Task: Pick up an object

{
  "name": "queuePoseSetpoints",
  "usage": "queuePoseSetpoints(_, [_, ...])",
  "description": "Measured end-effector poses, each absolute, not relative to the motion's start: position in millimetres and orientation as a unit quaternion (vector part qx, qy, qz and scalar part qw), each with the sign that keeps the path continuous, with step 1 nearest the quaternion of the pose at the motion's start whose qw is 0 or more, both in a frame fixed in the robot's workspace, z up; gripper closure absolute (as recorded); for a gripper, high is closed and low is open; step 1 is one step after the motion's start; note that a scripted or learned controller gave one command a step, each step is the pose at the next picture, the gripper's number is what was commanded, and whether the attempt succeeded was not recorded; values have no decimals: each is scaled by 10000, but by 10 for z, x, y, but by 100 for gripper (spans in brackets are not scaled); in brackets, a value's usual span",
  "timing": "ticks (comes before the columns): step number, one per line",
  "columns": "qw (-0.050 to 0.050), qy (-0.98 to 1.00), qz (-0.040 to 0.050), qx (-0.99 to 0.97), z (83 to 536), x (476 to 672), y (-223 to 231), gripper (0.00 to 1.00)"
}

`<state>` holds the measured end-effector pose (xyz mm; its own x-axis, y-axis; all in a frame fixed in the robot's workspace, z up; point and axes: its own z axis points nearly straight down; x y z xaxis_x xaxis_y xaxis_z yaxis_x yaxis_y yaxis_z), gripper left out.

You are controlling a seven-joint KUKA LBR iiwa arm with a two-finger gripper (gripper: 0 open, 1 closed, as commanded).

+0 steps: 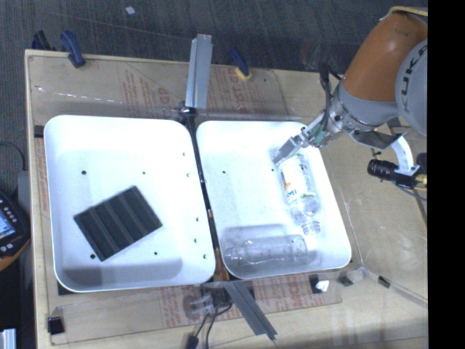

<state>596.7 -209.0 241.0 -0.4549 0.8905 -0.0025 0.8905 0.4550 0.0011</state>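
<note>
**Gripper poised at the head of a clear bottle in the right bin**

A small clear plastic bottle [299, 191] lies on its side along the right wall of the right bin [240, 195]. It carries a white label with red and orange print, and its narrower cap end points toward the near edge of the bin. Across the near wall of that same bin lies a second clear bottle [265, 249], larger and unlabelled, set almost at a right angle to the first and just beside its cap end.

The gripper [289, 150] reaches in from the right, slanted down over the far end of the labelled bottle. Whether it touches the bottle, I cannot tell, nor whether it is spread or closed.

The left bin [65, 166] holds a dark ribbed rectangular pad [118, 222], lying flat and turned at a slant.

Both bins sit on a pale wooden desk [109, 86] with red printed markings. Blue clamps [71, 48] grip its far edge, and dark carpet lies beyond.
</note>
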Motion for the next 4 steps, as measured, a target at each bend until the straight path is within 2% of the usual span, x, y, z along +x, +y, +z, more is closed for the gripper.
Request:
queuePoseSetpoints(1, [-11, 8807, -4, 4736, 1969, 5960, -2085, 0])
queuePoseSetpoints(2, [-5, 8815, -6, 4723, 2077, 5969, -2082, 100])
queuePoseSetpoints(3, [-4, 8815, -7, 4722, 2077, 5969, -2082, 0])
queuePoseSetpoints(4, [-10, 8624, -5, 5063, 912, 5977, -2083, 0])
